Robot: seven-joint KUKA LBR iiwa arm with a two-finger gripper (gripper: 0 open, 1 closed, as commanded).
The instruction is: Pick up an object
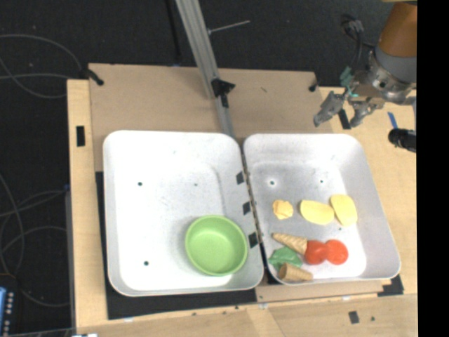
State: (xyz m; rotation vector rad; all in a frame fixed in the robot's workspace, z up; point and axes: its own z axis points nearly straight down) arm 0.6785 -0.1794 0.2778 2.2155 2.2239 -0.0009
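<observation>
We see bowl (216,245), one, green, lower middle of frame, alone in left bin (140,160). Right bin (309,156) holds food toys bunched at low end, maybe slid there: two cones (290,242), one green leaf (284,256), two red tomatoes (326,252), three yellow bits (316,212). Any could be picked. Upper right: gripper (339,112) hangs above bench past bin edge, fingers spread apart, nothing between them. We guess it waits there before reaching down.

Lighting: even, fairly bright overhead; two shallow white plastic bins (175,181) slightly washed out, faint speckle visible. Shadows: soft, short, inside round green bowl (215,245). Surround beyond tan bench (154,97) dark. Focus: mildly soft throughout; colour grainy.
</observation>
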